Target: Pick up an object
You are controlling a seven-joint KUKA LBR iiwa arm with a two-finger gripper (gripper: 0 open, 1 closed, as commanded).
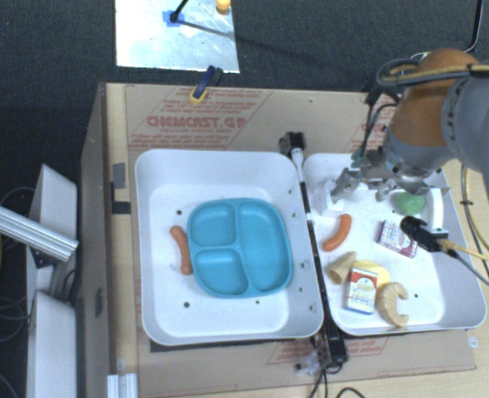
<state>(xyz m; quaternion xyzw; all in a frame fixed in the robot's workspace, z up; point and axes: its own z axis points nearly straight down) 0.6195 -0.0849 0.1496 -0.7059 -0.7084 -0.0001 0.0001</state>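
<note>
Bench: brown cardboard sheet (203,118) with red print under two shallow white bins, dark carpet beyond, silvery foil square (176,21) on the floor far up and left of the gripper.
Arm: grey with orange band (431,98), reaching in from the right, bent down over the far end of the right bin (460,293).
Gripper: (362,181) low over the far part of the right bin, metal fingers pointing toward the divider; cannot tell whether spread or pressed together; nothing seen pinched between them.
Orange sausage: (337,231) lying just below the gripper on the bin floor, tilted, apart from the fingers.
Green piece: (410,201) right of the gripper, partly hidden under the wrist.
Small printed packet: (394,237) below and right of the gripper, beside a black cylinder (421,232) with a yellow cable.
Red-and-white box: (361,291) well below the gripper, near the bin's front, touching a yellow piece (377,269).
Croissant-like pastry: (393,301) just right of that box, at the front.
Tan wedge: (341,265) below the orange sausage, left of the box.
Left bin: (157,222) left of the gripper across the black divider rail (309,222).
Blue tray: (238,247) three compartments, in the left bin's middle, well left and below the gripper.
Second sausage: (181,247) orange-red, just left of the blue tray, farthest from the gripper.
</note>
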